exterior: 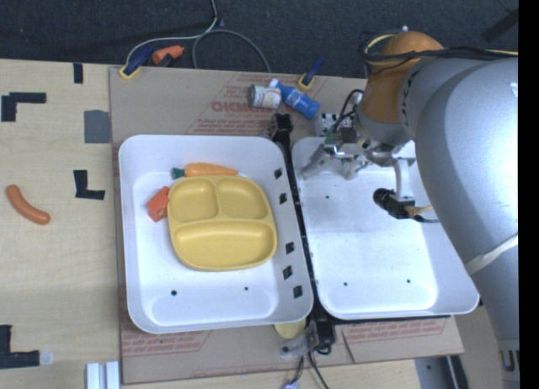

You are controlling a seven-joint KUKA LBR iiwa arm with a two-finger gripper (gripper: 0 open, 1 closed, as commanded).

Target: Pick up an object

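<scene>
The pick looks not yet made. The yellow divided plastic tray [222, 221] and orange toy carrot [210, 170] at its twelve o'clock lie in the left white bin [143, 295]. The claw [337, 156] hovers over the right bin's ten o'clock corner; its grip cannot be told.
</scene>
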